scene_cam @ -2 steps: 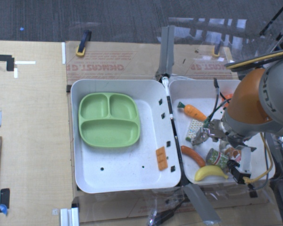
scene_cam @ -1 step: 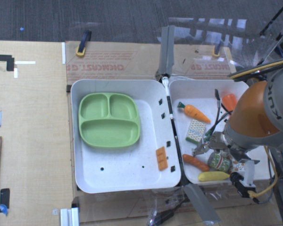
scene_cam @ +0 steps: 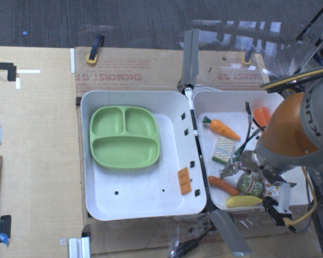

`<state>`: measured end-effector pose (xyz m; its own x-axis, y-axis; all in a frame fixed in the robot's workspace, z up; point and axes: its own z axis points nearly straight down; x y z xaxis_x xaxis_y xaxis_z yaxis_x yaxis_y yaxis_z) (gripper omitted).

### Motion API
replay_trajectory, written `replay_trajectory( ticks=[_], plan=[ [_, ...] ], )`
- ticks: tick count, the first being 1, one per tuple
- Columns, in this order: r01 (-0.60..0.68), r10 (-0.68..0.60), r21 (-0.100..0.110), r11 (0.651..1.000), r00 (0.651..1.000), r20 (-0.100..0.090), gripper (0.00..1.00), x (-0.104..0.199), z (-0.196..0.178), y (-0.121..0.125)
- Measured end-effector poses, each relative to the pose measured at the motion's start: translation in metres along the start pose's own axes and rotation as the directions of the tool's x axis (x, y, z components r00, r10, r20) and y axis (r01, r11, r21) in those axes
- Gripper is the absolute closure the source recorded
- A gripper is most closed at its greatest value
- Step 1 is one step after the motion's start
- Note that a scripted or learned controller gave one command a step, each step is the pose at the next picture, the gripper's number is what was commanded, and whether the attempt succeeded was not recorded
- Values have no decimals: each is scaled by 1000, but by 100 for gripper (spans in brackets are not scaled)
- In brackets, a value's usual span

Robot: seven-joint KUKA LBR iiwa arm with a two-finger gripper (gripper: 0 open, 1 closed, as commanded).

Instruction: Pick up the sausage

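The sausage (scene_cam: pixel 222 185) is a reddish-orange stick lying flat near the front left corner of the right bin (scene_cam: pixel 232 107). My gripper (scene_cam: pixel 236 167) hangs low just above and to the right of it, close to the sausage's right end. The grey arm with its orange band (scene_cam: pixel 288 130) reaches in from the right and hides part of the bin floor. Nothing is visibly held.
Beside the sausage are a green can (scene_cam: pixel 251 185) and a yellow banana (scene_cam: pixel 244 201). A carrot (scene_cam: pixel 222 127), a patterned block (scene_cam: pixel 223 149) and an orange-red item (scene_cam: pixel 262 115) lie farther back. The left bin (scene_cam: pixel 97 195) holds a green divided plate (scene_cam: pixel 125 137) and a small orange piece (scene_cam: pixel 184 180).
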<state>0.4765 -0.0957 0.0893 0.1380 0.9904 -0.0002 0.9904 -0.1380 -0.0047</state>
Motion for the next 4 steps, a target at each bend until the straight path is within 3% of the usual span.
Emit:
replay_trajectory(
  ticks=[2,3,4],
  plan=[
    [0,0,0,1000,1000,0,0,0,0,0],
    [-81,81,0,997,997,0,0,1,0,4],
    [-82,82,0,997,997,0,0,1,0,5]
  ],
)
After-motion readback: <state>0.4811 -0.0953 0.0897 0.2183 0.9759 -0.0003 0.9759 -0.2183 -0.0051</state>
